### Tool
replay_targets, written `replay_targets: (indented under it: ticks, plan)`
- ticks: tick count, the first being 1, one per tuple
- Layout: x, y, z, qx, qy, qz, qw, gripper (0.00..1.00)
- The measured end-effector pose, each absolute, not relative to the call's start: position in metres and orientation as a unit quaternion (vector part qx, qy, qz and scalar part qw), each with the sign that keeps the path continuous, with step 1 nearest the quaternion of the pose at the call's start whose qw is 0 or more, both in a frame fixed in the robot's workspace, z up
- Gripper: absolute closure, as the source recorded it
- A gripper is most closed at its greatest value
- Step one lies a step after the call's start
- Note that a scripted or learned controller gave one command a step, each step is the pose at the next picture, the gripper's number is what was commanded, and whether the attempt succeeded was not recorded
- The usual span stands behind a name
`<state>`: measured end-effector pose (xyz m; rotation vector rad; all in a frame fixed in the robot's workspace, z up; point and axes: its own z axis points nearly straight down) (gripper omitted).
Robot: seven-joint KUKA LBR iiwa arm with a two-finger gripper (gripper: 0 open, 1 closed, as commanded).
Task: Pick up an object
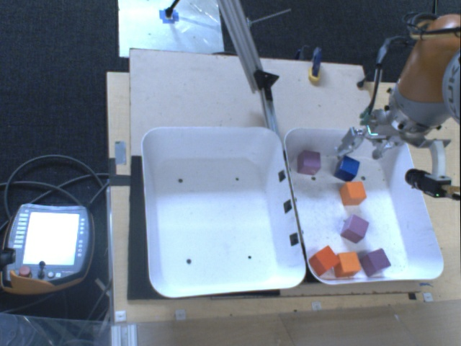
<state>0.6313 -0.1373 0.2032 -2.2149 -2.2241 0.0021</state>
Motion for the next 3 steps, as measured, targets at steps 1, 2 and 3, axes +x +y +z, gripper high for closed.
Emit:
replay_targets:
  ticks: [1, 2, 3]
  plan:
    - [0.632, -0.137, 0.206, -0.705, -0.709, -0.0004, -0.001, 0.00]
    - [0.630, -0.140, 0.164, -0.706, -0.708, 0.0009, 0.001, 0.00]
    - [0.624, -0.139, 0.121, -0.706, -0.708, 0.0008, 0.001, 0.00]
